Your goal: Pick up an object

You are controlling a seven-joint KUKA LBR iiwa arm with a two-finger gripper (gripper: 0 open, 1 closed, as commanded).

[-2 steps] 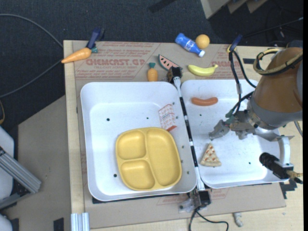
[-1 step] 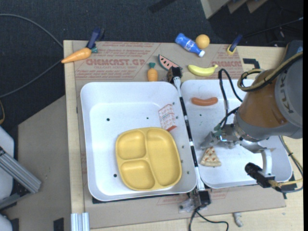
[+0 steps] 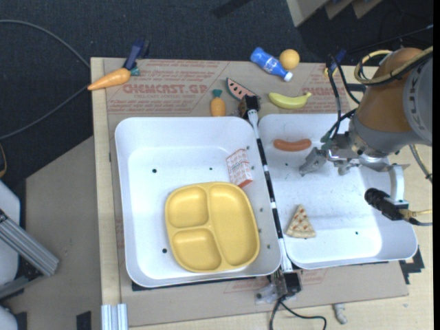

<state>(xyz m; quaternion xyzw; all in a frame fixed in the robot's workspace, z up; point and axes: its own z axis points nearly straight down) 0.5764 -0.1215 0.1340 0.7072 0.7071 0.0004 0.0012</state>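
Arm leans in from the right, pincer (image 3: 323,159) splayed wide, gripping nothing, low over the right bin (image 3: 385,247). That bin has one sausage (image 3: 292,144) and one pizza slice (image 3: 300,223); left bin (image 3: 137,184) one yellow tray (image 3: 210,226).

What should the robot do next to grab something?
Probably move the hand a little toward the hot dog and lower onto it: it lies closest in the right bin, while the pizza slice sits farther off.

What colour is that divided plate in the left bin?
Yellow: the divided plate shows plainly in the camera view.
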